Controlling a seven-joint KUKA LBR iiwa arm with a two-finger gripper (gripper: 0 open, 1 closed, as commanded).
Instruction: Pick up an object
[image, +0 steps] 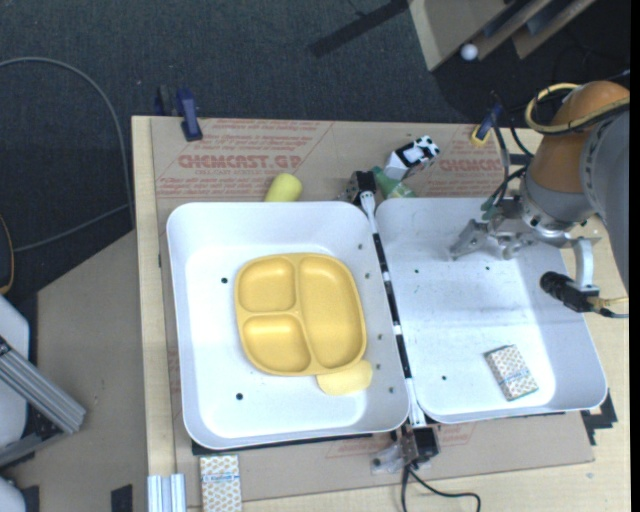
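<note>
A small patterned box (511, 371) lies flat near the front right corner of the right bin (450, 330). In the left bin (200, 300) sits a yellow divided plate (300, 312), and a pale yellow piece (346, 378) pokes out from under its front edge. My gripper (487, 243) hangs over the back of the right bin, well behind the box. Its metal fingers (464, 244) are spread open with nothing between them.
Behind the bins on the bench lie a yellow object (284, 187) and a black, white and green item (400, 168). A blue clamp (187, 115) grips the bench's back left edge. A second patterned box (220, 482) lies in front of the left bin.
</note>
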